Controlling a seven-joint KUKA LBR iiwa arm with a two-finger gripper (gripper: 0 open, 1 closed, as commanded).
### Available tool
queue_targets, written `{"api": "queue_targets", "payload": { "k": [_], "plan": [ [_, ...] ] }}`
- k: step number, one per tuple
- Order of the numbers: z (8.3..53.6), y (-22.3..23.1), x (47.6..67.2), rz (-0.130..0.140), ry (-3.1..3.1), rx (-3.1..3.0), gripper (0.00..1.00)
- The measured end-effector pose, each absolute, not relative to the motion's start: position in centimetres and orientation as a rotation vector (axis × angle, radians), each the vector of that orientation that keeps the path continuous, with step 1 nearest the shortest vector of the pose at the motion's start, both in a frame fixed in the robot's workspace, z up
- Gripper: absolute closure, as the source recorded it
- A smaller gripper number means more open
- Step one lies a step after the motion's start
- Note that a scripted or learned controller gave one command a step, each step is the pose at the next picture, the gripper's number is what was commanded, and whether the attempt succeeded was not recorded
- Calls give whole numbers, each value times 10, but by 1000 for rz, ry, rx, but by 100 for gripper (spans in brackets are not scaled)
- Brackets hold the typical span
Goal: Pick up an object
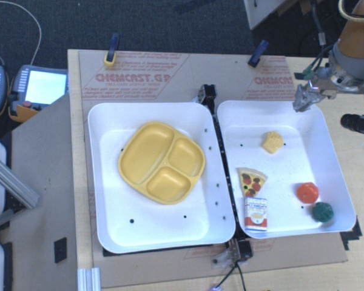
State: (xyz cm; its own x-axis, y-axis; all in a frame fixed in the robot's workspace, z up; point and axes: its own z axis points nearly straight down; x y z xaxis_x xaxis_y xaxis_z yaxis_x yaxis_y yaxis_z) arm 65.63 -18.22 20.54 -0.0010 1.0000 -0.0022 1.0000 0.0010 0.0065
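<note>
My gripper hangs over the far right corner of the right bin, above its rim. In that bin lie a pale yellow lumpy piece, a toy pizza slice, a small white and red carton, a red tomato-like ball and a dark green ball. The pale yellow piece is the nearest to the gripper, a little down and to the left of it. Nothing is seen between the fingers.
The left bin holds a yellow divided plate. Blue clamps sit on the bench's far edge. A black bracket stands between the bins at the back.
</note>
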Motion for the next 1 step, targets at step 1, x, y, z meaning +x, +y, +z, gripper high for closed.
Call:
{"api": "queue_targets", "payload": {
  "k": [1],
  "plan": [
    [250, -187, 657, 4, 2218, 2216, 100]
  ]
}}
